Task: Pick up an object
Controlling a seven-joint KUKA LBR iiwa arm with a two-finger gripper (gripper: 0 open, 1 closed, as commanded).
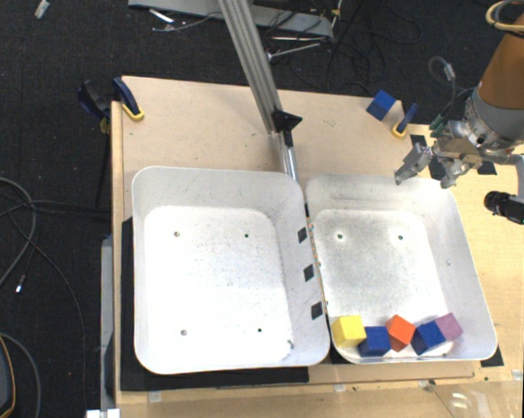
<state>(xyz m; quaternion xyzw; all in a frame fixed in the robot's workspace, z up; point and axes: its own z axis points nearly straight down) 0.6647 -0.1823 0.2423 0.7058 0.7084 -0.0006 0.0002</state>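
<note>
- Bench [205,132] carries two white bins side by side.
- Left bin [159,186] sits at nine o'clock.
- Right bin [468,265] holds yellow [349,328], blue [376,340], orange [401,330], dark blue [428,336] and purple [448,325] blocks at its five o'clock corner.
- Gripper [432,168] hovers at its one o'clock rim, jaws apart, holding nothing.

Wooden counter [205,132] under two white bins [155,186]; metal pole [251,56] slanting from top centre; black cables [22,237] on dark floor at left.
</note>
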